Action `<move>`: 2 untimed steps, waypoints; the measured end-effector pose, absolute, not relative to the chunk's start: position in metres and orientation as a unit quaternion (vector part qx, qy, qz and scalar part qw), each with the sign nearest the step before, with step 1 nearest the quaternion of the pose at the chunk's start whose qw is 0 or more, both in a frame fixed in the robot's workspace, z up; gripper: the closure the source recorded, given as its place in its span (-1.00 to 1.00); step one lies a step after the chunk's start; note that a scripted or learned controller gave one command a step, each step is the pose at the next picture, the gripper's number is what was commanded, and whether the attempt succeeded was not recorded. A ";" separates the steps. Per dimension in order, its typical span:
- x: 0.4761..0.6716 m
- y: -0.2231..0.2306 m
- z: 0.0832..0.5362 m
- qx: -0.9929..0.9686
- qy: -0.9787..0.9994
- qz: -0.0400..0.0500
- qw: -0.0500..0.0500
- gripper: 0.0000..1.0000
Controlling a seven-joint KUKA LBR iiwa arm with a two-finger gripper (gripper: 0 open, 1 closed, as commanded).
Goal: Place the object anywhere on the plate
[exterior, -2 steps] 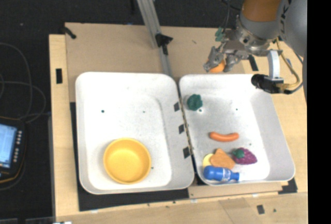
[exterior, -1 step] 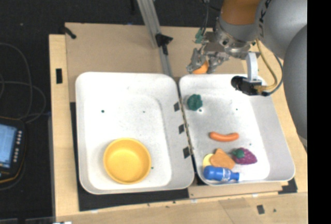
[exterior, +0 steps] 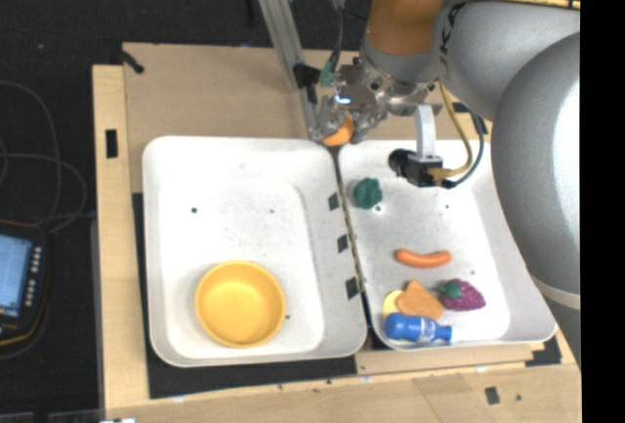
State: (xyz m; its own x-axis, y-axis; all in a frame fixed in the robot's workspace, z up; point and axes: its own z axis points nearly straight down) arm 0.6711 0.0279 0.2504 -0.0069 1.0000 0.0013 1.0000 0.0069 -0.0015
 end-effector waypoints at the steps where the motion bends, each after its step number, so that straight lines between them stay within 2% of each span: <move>1: 0.665 0.089 0.244 -0.704 -0.710 0.001 0.002 1.00; 2: 0.665 0.085 0.244 -0.706 -0.708 0.001 0.001 -1.00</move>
